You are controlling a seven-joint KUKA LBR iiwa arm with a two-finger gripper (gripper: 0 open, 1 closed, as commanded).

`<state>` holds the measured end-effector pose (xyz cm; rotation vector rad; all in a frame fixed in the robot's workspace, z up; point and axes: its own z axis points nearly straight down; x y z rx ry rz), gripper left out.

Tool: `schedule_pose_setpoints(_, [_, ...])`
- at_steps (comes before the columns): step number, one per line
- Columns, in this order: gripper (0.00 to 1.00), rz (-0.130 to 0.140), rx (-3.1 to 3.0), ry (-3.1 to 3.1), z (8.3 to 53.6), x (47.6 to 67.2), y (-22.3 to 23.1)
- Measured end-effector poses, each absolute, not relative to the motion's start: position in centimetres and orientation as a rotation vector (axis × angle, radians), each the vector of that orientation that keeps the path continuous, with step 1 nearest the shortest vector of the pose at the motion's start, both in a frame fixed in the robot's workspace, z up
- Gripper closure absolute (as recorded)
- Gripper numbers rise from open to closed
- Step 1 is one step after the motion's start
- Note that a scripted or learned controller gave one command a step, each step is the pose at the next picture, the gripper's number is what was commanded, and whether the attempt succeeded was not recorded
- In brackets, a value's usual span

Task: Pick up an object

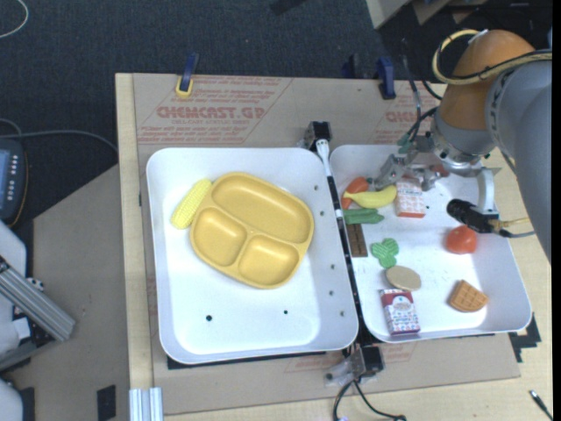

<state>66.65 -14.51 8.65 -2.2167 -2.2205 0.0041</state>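
My gripper (409, 179) hangs over the back of the right bin (436, 266), open, with its fingers spread and nothing between them. A small white and red carton (410, 203) lies just in front of the fingertips. To its left a yellow banana (372, 198) rests beside an orange-red piece (356, 186) and a dark green pod (364, 218). A red tomato (462, 239) sits to the right of the carton.
Toward the front of the right bin lie a green leafy piece (384, 252), a tan oval (403, 278), a red box (400, 311) and a waffle (467, 296). The left bin (254, 327) bears a yellow divided plate (250, 229) and a corn cob (191, 203).
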Motion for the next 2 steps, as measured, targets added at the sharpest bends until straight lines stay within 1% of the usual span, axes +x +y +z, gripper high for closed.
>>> schedule_pose_setpoints(1, [1.0, -0.004, -2.222, -2.226, 10.2, 66.9, -14.5])
schedule_pose_setpoints(2, [1.0, -0.006, -2.225, -2.226, 16.6, 66.8, -14.2])
